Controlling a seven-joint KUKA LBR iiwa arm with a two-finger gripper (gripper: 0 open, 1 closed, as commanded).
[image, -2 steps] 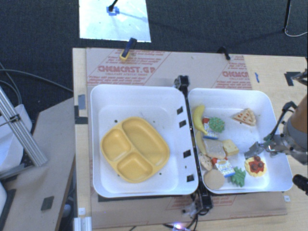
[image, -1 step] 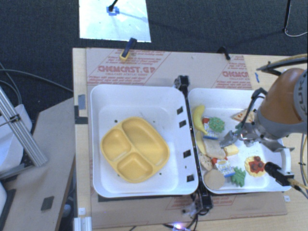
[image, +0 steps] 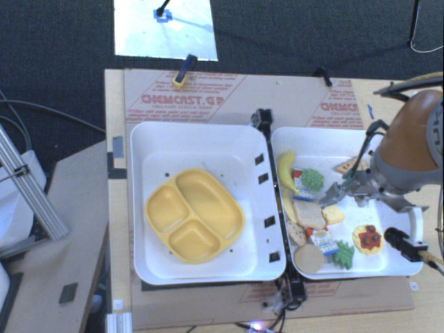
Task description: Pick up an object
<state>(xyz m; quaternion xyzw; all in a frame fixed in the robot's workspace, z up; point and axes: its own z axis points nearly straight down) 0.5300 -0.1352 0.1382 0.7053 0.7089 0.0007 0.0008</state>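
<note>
White right bin [image: 326, 139], banana [image: 285, 170] lengthwise, seemingly near-vertical

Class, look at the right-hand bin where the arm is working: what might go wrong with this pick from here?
1. The tool hangs over tightly packed toy food; the bread slice, broccoli and banana lie close together, so it may catch two items or shove one aside.
2. The bread slice lies flat and may be hard to grip.
3. The arm hides part of the right bin.
</note>
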